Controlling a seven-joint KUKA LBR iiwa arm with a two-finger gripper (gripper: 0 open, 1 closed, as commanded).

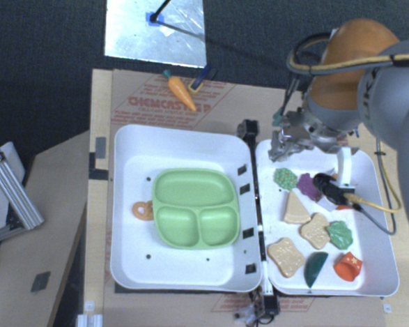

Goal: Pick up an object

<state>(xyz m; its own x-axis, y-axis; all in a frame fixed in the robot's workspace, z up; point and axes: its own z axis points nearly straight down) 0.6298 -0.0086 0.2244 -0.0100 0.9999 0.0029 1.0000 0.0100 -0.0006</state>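
nearest, small tan toast-shaped toy (285, 256) looks light, stiff; pinch its flat edges. hand (281, 149) hovers, grip state unclear.

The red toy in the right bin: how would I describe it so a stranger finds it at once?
Start at the right white bin and go to its near right corner. There lies the small red piece, the only red one, with the green leafy piece just beyond it and the dark teal wedge to its left.
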